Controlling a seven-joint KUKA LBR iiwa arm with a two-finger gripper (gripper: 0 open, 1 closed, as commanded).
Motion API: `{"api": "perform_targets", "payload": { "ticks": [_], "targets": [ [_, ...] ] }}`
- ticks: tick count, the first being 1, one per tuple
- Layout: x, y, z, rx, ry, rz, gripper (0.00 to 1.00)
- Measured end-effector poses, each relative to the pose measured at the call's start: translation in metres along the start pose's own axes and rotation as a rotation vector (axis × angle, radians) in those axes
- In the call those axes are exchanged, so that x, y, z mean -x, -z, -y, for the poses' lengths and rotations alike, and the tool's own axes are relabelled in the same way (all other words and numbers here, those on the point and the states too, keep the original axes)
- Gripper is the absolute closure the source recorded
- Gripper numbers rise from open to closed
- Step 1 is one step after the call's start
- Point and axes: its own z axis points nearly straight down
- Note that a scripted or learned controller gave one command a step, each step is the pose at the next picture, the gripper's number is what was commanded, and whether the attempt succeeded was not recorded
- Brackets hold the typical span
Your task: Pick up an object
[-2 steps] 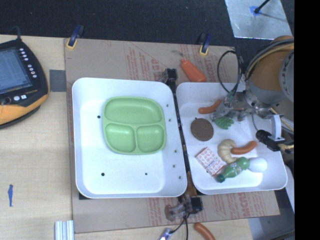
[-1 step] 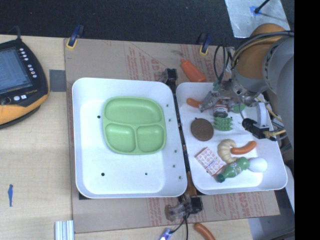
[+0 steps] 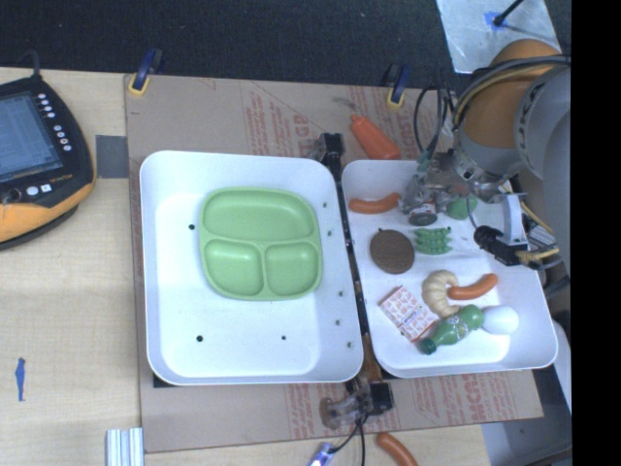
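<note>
Two white bins: left bin [image 3: 165,260], right bin [image 3: 529,352].

Left bin: one green divided plate [image 3: 260,243], three compartments.

Right bin, one of each unless noted:
- sausages, two: one [image 3: 374,203] near the top left, one [image 3: 473,285] at mid right
- brown round patty [image 3: 392,250]
- green leafy piece [image 3: 433,240]
- croissant [image 3: 440,290]
- red-and-white packet [image 3: 407,313]
- green bottle [image 3: 451,329]
- white egg [image 3: 501,320]

On the desk outside the bins: one carrot [image 3: 373,138], one orange item [image 3: 398,448] at the bottom edge, two blue clamps [image 3: 146,70] [image 3: 396,82], one handheld control pad [image 3: 34,153].
</note>
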Motion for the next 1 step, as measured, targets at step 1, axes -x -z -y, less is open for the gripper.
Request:
{"api": "perform_targets", "payload": {
  "ticks": [1],
  "targets": [
    [-0.0504, 0.0888, 0.0484, 0.003, -0.003, -0.001, 1.0]
  ]
}}
